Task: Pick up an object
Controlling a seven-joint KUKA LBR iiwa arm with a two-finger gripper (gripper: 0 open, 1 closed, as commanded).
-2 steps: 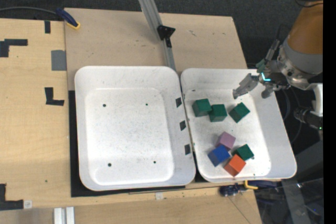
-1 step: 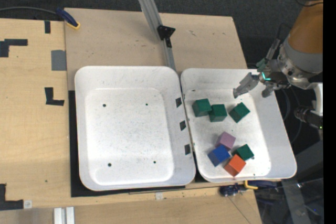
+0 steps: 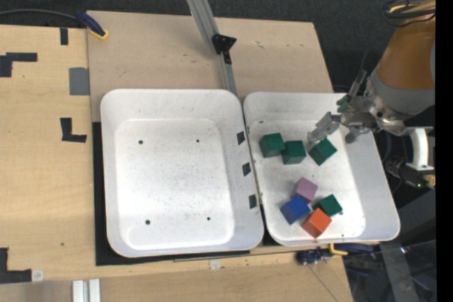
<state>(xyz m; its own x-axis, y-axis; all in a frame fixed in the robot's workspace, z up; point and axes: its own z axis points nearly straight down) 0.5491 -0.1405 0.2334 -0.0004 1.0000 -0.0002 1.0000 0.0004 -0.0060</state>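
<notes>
Overhead, the arm (image 3: 405,67) reaches in from the right across the right bin (image 3: 375,180), and its claw (image 3: 331,132) hangs over the upper middle of that bin. Whether the claw is released or clenched cannot be told, because the grey finger parts blur into one another at this slant. A dark green block (image 3: 323,151) sits tilted right at the claw's tip, touching it or just under it; it cannot be seen whether the block is gripped. Just to the left of the claw lie two more green blocks (image 3: 282,148), touching each other, with bare white floor between them and the bin's left wall. Below the claw, well apart from it, a tight cluster sits near the bin's lower edge: a lilac block (image 3: 306,189), a blue block (image 3: 294,209), an orange block (image 3: 318,223) and a small green block (image 3: 330,206), all touching or nearly so. Above the claw the bin floor lies bare up to the top rim. To the right of the claw, a strip of bare floor runs along the right wall. Far to the left of the claw, past the shared rims, lies the left bin (image 3: 113,152), its wide floor open.
</notes>
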